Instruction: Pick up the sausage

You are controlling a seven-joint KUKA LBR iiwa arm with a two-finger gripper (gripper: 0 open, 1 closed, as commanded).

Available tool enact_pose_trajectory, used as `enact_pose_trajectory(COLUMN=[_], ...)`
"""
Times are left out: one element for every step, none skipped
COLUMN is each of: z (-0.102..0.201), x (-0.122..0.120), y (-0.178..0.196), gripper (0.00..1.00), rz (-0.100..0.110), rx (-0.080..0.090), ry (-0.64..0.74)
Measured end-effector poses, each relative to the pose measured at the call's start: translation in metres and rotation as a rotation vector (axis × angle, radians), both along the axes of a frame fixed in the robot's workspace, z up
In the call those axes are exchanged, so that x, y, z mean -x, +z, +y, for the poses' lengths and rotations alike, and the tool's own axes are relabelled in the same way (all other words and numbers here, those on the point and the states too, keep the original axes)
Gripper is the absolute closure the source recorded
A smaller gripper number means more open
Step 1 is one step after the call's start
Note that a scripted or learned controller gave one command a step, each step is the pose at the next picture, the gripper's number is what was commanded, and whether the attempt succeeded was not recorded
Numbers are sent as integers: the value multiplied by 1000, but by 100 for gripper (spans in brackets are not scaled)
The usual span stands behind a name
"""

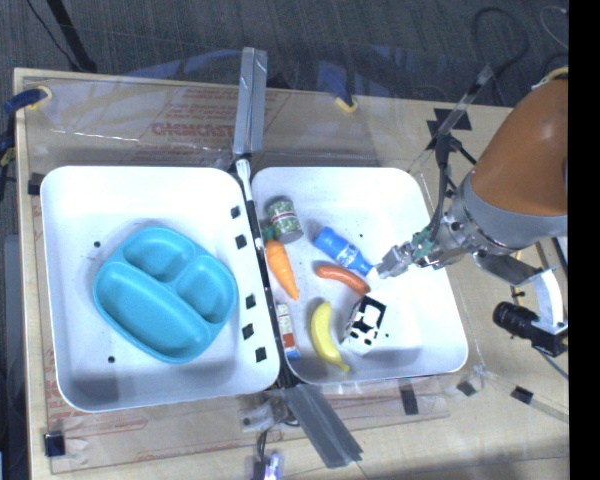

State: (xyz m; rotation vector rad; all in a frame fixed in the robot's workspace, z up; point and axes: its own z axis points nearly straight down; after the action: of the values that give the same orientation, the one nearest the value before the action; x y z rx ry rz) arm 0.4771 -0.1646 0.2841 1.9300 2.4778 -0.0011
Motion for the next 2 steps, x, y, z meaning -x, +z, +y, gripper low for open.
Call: enact_pose_trajectory(z=[68, 36], x=[-51, 1], y=[-3, -72], gripper=[100, 100], rz=[0, 3], rx=[0, -1], ry=[34, -93])
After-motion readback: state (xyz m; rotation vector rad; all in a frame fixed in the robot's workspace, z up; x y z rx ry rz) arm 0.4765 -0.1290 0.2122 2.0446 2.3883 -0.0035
